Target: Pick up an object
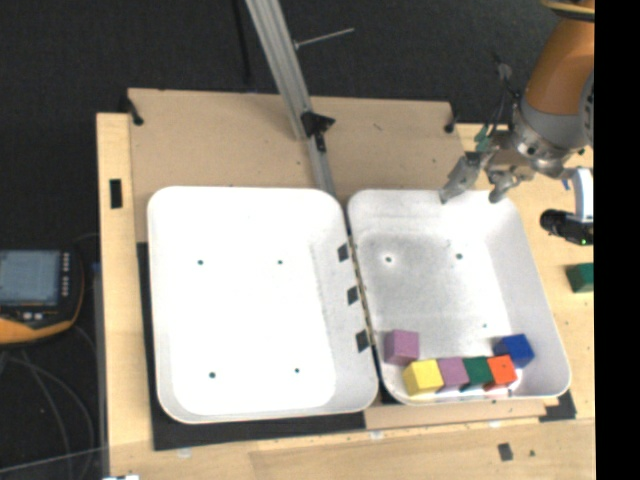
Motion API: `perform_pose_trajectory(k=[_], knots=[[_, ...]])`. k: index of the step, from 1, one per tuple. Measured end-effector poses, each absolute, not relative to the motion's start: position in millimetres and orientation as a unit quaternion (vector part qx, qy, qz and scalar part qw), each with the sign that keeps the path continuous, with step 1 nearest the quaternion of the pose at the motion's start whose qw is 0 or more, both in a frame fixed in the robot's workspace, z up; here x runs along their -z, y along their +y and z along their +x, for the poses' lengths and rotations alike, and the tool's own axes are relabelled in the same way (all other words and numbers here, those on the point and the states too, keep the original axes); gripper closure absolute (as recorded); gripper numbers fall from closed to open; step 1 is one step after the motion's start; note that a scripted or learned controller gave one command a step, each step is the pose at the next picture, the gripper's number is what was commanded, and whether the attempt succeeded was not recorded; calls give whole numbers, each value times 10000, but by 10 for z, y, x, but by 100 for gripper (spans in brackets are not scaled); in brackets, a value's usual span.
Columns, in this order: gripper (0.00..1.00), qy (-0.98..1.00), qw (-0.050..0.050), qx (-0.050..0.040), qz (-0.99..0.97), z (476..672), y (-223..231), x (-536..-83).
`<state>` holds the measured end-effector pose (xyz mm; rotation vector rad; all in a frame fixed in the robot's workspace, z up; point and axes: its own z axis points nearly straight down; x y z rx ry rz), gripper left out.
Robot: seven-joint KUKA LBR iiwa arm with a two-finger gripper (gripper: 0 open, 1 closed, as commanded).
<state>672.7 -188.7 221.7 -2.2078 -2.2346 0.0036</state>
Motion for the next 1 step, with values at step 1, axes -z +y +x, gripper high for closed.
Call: perform_pose_trajectory(k=[1], knots=[[0,-7109,3,-13,-7033,6726,-1889,-2217]])
